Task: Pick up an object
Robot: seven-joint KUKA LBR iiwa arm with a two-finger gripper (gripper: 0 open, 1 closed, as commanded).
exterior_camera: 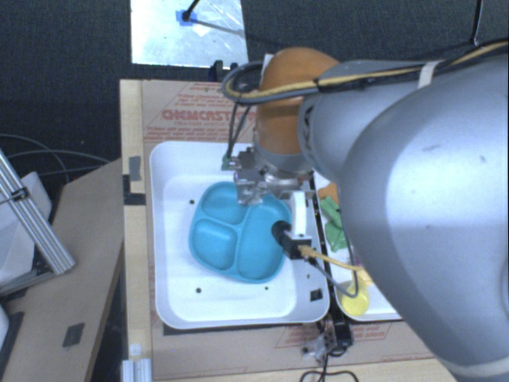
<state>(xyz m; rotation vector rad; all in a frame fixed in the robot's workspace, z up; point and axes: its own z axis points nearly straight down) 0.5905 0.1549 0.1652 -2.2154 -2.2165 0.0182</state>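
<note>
- Plate (235,241): one blue divided plate is seen lying in the left bin (179,293), toward its right side and roughly midway front to back.
- Three compartments can be counted in the plate, parted by raised ridges; its outline is rounded and its surface is smooth and glossy, like moulded plastic.
- Two shallow white bins are set side by side on the bench (187,114); the left bin has rounded corners, a raised rim and small dark dots on its floor.
- The right bin (374,313) is largely covered by the arm (413,197), with only a strip along its left side left visible.
- In that strip, one green item (334,228) and one yellow item (355,299) are seen; their shapes cannot be made out.
- One grey arm is pictured reaching in from the right, smooth and metallic, with one orange band (282,94) above the wrist and cables looped around it.
- The gripper (248,197) is seen at the plate's upper edge, over the back compartment; how wide it stands, and whether anything is held, cannot be told from this angle.
- The bench top is brown board printed with red lettering.
- One shiny silver sheet (187,21) is seen lying beyond the bench, against dark carpet.
</note>
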